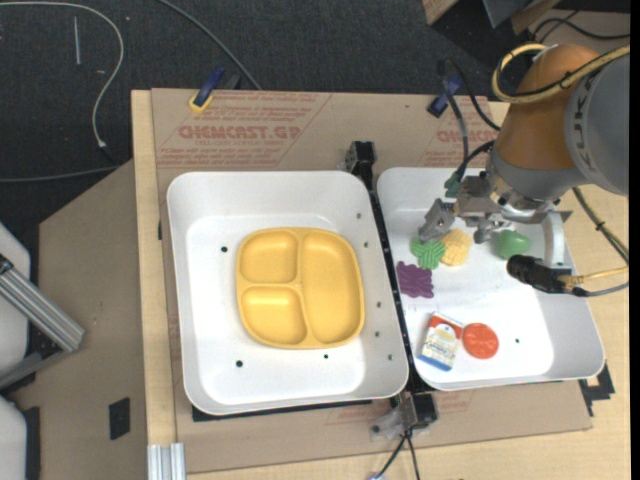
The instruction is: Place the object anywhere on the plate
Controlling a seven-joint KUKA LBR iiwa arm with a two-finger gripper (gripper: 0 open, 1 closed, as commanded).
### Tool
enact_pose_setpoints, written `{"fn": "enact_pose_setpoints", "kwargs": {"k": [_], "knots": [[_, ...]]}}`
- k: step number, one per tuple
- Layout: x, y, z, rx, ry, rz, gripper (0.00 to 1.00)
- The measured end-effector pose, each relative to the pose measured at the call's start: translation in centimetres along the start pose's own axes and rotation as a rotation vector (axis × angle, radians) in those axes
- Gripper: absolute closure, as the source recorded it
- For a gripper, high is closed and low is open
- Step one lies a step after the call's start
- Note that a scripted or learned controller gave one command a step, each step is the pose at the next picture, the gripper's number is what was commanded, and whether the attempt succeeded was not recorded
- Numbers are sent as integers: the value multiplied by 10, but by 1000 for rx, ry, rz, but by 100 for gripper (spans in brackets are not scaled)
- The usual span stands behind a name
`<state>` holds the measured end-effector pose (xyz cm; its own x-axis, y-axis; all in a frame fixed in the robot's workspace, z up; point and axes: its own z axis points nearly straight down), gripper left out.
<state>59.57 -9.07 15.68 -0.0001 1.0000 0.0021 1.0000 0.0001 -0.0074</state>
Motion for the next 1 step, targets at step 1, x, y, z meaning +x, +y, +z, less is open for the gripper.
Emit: {"fn": "enact_pose_setpoints", "kwargs": {"k": [1], "knots": [[-1, -6, 60, -4, -1, 0, 0]]}}
